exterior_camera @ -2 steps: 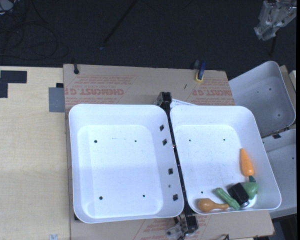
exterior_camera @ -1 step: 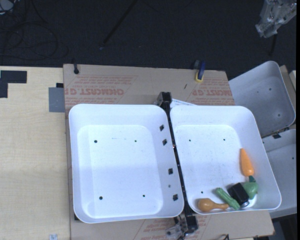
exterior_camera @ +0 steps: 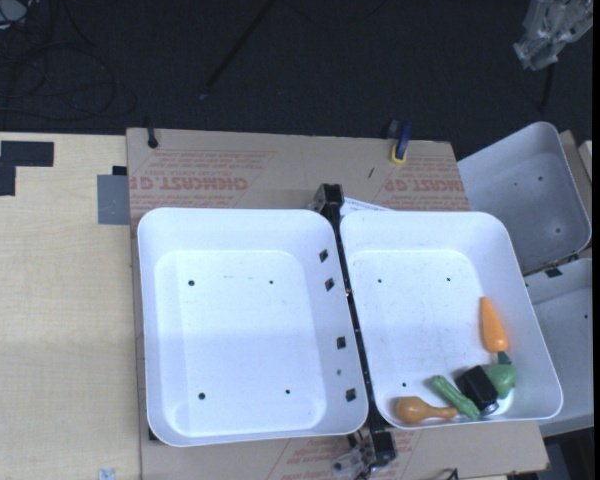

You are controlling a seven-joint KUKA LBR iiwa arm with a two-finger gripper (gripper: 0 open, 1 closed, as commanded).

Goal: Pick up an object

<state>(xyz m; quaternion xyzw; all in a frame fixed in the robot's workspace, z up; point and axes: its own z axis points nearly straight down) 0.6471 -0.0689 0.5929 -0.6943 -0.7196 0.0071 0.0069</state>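
The camera view looks down on a pale wooden bench with a few dark squares marked on its left part, and beyond its far edge the room falls into darkness, where loose cables trail across a black floor. A sheet of brown cardboard printed with red lettering lies on the bench under two shallow white bins set side by side, their inner rims touching along a row of black clips. The left bin shows a bare white floor dotted with small holes. To the right of the bins a grey metal plate leans at a slant, and a small blue and yellow clamp sits at the cardboard's far edge. The gripper hangs high in the top right corner, well apart from both bins (it is small and blurred against the dark, so I cannot tell how it is set). The objects lie crowded in the near right corner of the right bin: an orange carrot-shaped toy along the right wall, a black block touching a green piece, a green stick beside it, and a tan pear-shaped toy near the front rim.
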